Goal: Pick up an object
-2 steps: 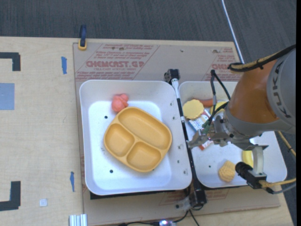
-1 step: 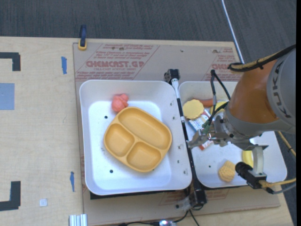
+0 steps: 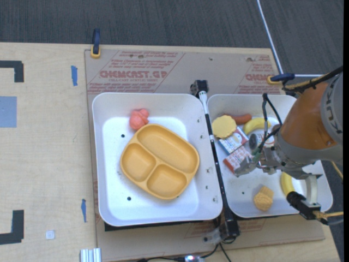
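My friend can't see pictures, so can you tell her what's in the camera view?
A grey and orange robot arm reaches from the right, its gripper low over a red and white packet in the right bin, among toy foods. The left bin holds a yellow divided plate and a small pink toy.

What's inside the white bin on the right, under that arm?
In the right white bin: a yellow round disc, orange carrot-like piece, red-and-white packets, yellow bananas, a tan lump. The arm covers the rest.
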Robot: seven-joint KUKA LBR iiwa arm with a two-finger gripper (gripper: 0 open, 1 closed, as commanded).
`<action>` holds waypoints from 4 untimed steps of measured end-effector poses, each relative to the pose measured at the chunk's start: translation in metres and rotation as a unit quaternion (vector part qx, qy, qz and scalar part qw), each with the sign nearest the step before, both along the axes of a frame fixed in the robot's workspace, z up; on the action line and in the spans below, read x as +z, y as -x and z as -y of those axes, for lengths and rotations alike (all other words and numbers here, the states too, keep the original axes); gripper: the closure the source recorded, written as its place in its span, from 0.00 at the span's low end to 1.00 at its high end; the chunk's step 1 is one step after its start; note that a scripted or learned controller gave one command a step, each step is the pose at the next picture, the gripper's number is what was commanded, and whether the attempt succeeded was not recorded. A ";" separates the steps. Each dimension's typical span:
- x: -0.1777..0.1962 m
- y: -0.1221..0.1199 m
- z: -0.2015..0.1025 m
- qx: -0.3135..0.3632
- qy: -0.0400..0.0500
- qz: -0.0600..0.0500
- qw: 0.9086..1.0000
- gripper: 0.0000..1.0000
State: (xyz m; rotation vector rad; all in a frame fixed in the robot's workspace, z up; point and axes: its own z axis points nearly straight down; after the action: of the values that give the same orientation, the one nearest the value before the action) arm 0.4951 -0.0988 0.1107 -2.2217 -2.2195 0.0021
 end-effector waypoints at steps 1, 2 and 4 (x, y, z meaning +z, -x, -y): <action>-0.025 -0.011 -0.005 0.001 -0.001 0.000 1.000 0.00; -0.025 -0.030 -0.004 0.001 0.000 0.002 1.000 0.00; 0.059 -0.008 0.009 0.001 0.000 0.002 1.000 1.00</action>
State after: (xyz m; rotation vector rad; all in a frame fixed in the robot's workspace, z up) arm 0.5027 -0.1080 0.1693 -2.2219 -2.2230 -0.0010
